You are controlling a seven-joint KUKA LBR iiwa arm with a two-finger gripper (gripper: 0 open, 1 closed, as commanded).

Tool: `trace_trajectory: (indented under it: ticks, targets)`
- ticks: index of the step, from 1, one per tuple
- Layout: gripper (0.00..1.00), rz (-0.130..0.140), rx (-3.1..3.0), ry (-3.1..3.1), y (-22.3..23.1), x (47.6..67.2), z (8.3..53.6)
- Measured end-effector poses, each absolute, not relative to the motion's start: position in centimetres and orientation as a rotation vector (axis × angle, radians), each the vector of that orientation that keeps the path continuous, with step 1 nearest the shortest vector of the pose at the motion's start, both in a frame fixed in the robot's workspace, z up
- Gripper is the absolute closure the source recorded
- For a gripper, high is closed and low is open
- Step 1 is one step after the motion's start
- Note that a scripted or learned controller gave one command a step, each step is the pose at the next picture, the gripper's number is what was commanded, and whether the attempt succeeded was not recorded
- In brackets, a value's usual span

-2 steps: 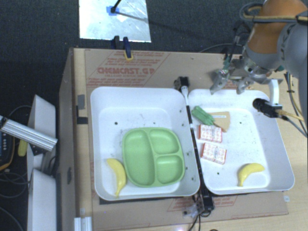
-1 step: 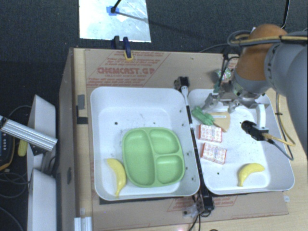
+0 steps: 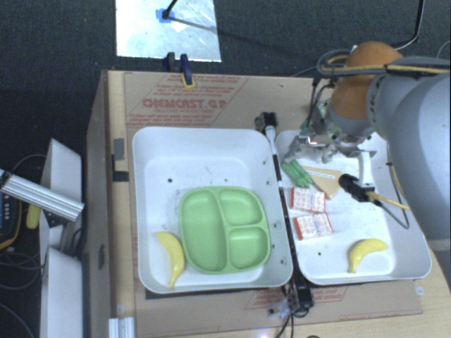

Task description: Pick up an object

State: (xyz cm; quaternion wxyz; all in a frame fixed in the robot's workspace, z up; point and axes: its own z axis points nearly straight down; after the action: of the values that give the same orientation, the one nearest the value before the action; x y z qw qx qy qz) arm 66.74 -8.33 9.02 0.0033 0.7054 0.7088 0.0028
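Cardboard-topped bench holds two white bins, and in the right bin (image 3: 412, 263) the gripper (image 3: 320, 143) hangs at eleven o'clock, its grip impossible to judge, so nothing looks lifted yet, with the banana (image 3: 366, 252) lying at five o'clock.

My left bin (image 3: 148, 160) holds a divided plate (image 3: 224, 229) with a banana (image 3: 172, 256) at its left; my right bin (image 3: 412, 259) holds another banana (image 3: 365, 252) right of two packets (image 3: 310, 213).

Gripper (image 3: 318, 145), fingers perhaps hidden, hangs over right bin (image 3: 409, 259).
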Motion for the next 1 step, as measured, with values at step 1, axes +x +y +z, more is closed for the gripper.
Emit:
trace_trajectory:
  ticks: [1]
  targets:
    - [0.0, 0.014, 2.213, 2.215, -10.04, 60.04, 9.03]
